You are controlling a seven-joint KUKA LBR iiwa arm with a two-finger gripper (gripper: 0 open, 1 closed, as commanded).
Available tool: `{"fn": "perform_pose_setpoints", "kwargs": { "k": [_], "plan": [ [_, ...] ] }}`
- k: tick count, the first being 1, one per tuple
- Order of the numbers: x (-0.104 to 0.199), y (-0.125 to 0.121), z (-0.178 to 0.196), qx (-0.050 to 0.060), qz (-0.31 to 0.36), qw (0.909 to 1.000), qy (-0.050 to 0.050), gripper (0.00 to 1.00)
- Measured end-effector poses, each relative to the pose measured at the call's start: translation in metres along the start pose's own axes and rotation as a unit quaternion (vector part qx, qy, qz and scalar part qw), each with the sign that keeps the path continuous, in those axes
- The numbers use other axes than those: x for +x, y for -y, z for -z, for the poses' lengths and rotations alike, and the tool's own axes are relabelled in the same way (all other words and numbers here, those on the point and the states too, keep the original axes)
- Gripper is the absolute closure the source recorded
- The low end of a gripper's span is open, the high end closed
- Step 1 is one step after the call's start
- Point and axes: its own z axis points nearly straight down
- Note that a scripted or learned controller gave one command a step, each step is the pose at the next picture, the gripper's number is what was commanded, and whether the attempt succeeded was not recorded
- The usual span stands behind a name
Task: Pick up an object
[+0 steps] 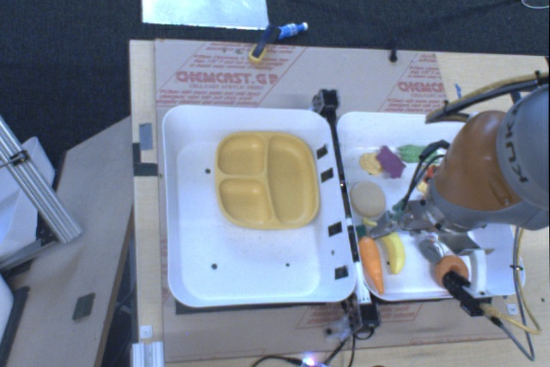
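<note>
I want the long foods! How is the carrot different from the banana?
The carrot is orange; the banana is yellow. The carrot tapers to a point and looks longer; the banana is stubbier and curved. The carrot lies nearer the bin's left wall. Both lie side by side in the right bin.

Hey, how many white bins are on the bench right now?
2. The left bin holds a yellow divided plate. The right bin holds small toy foods, and the arm covers much of it, so more items there may be hidden.
</note>
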Motion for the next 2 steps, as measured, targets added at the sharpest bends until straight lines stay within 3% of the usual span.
{"fn": "perform_pose_setpoints", "kwargs": {
  "k": [1,2],
  "plan": [
    [0.003,0.001,0.010,0.004,0.003,1.0000,-0.004,1.00],
    [-0.002,-0.008,0.057,0.008,0.006,0.9999,-0.006,1.00]
  ]
}}
